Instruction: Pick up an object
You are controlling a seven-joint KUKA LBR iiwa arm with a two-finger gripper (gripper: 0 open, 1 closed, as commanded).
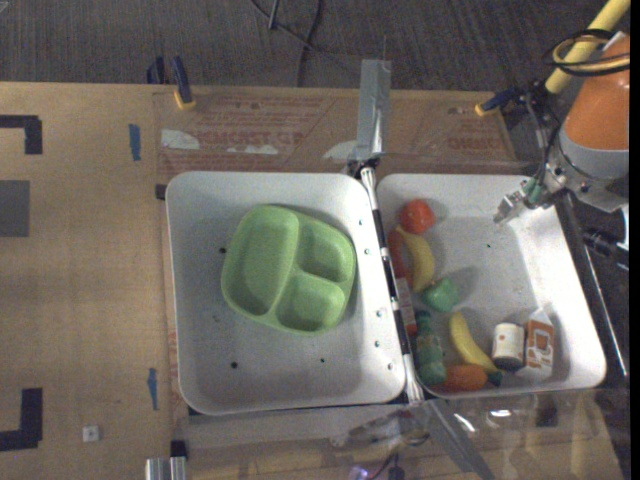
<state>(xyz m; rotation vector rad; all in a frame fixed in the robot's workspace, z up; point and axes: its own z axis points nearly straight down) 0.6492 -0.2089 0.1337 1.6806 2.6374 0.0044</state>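
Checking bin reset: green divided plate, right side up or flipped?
Right side up. The green plate in the left bin shows its three hollow compartments and raised dividers facing the camera, lying flat on the bin floor.

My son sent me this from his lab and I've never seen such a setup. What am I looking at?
This is one camera fixed above a workbench, looking down at a slant. The grey and orange shape at the right is a robot arm; its gripper hangs over the far edge of the right bin. Nothing shows between its fingers. That bin holds toy food: a tomato, two bananas, a green piece, a small white can and a little carton. The left bin holds a green divided plate. The arm's job is to pick something up.
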